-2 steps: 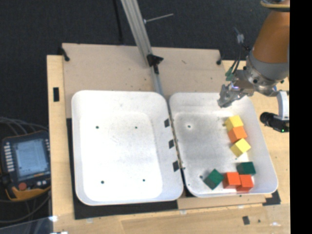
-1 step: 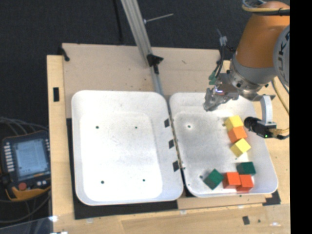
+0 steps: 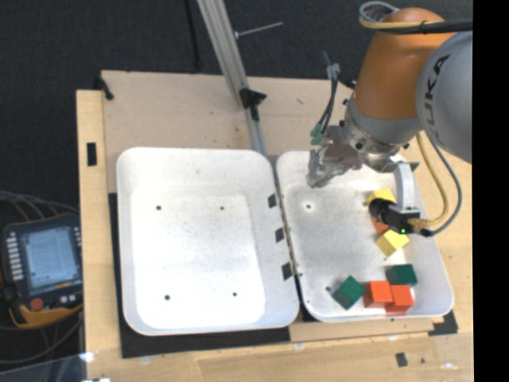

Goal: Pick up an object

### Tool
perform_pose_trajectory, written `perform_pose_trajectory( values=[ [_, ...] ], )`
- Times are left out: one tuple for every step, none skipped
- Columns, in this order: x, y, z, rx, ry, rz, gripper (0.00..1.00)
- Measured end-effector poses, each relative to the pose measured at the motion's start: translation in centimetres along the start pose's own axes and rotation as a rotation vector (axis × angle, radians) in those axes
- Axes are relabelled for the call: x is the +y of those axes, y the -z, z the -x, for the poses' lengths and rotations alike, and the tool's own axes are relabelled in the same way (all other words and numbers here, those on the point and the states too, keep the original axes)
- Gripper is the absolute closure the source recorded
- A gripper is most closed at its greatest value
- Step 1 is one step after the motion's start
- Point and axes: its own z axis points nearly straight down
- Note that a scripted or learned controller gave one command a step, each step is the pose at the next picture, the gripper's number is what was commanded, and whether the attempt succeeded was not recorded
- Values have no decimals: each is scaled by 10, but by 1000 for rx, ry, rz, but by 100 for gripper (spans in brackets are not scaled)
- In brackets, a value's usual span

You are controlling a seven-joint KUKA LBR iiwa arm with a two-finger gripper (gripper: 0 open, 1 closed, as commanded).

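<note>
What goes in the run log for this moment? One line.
gripper: above right bin, upper left | holding: nothing seen | blocks: near front right corner | left bin

I'm working in a robotics lab: left of my tool (image 3: pixel 322 168) sit two white bins (image 3: pixel 199 161) on a plywood bench (image 3: pixel 159 94), a teach pendant (image 3: pixel 44 261) far left, an aluminium mast (image 3: pixel 227 54) behind.

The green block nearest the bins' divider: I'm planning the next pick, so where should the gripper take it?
Judging from above, grip the green block across its upper-left and lower-left faces, descending vertically. It sits rotated, and the orange block crowds its right side, so fingers fit better there.
</note>
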Motion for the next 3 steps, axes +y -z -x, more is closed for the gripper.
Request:
perform_pose_trajectory(
  values=[
    [-20,-18,-52,0,0,-1,100],
    [-40,-16,-93,1,0,-1,100],
    [-40,-17,-91,0,-6,0,0]
  ],
)
